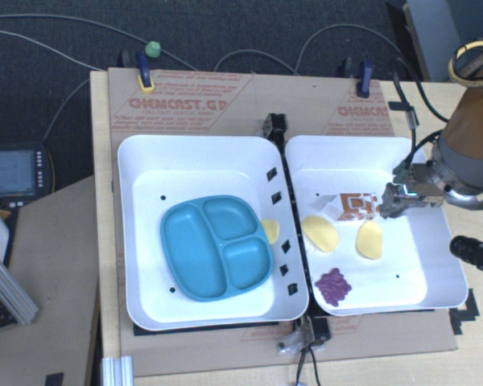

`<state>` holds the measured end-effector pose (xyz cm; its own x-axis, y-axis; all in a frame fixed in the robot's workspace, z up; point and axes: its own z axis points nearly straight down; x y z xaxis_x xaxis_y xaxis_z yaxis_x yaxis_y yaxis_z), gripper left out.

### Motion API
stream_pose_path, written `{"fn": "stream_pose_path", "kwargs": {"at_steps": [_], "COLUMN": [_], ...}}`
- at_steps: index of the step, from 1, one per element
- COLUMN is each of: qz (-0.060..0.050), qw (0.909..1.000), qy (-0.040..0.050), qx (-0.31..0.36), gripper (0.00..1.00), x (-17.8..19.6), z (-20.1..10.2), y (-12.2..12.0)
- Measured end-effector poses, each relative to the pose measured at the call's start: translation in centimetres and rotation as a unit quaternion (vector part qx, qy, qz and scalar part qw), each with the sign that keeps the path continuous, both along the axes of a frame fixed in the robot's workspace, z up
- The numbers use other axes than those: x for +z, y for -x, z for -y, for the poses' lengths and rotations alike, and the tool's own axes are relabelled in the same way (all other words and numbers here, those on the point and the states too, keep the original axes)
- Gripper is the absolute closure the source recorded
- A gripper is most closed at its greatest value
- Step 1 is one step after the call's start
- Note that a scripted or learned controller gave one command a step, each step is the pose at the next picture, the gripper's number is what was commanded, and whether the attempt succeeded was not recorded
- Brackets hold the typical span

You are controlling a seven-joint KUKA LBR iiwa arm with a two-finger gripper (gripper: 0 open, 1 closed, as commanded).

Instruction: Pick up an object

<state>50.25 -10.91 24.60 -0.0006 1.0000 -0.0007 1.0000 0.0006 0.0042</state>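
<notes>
At the far left, off the desk, a small dark screen sits on a lower surface. The desk is covered by a brown printed sheet held at its back edge by two blue clamps.

The left bin holds a blue divided plate with three sections, lying flat and turned at a slant. Just beside its right edge, partly tucked under the rim, is a small pale yellow piece. A black divider runs between the two bins.

In the right bin, a yellow rounded piece lies near the left wall. In front of it, towards the near edge, is a purple bunch of grapes. Further right lies a second yellow piece, apart from the first. Behind these two is a flat white packet with orange-brown print.

The arm comes in from the right, its orange band above the grey wrist, bent down over the right bin. The gripper sits low at the right end of the printed packet, just behind the second yellow piece. Its tips are dark and blurred together, so I cannot tell how far open it is or whether anything is between them.
</notes>
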Motion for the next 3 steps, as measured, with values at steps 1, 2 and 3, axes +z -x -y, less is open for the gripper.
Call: {"fn": "stream_pose_path", "kwargs": {"at_steps": [1, 2, 3], "qz": [-0.001, -0.001, -0.001], "qw": [1.0, 1.0, 1.0], "qy": [-0.0011, -0.0008, -0.0008], "qx": [0.003, 0.002, 0.002], "gripper": [1.0, 1.0, 1.0], "x": [0.5, 1.1, -0.2], "z": [-4.7, -9.7, -13.7], "y": [-1.5, -3.6, -5.7]}}
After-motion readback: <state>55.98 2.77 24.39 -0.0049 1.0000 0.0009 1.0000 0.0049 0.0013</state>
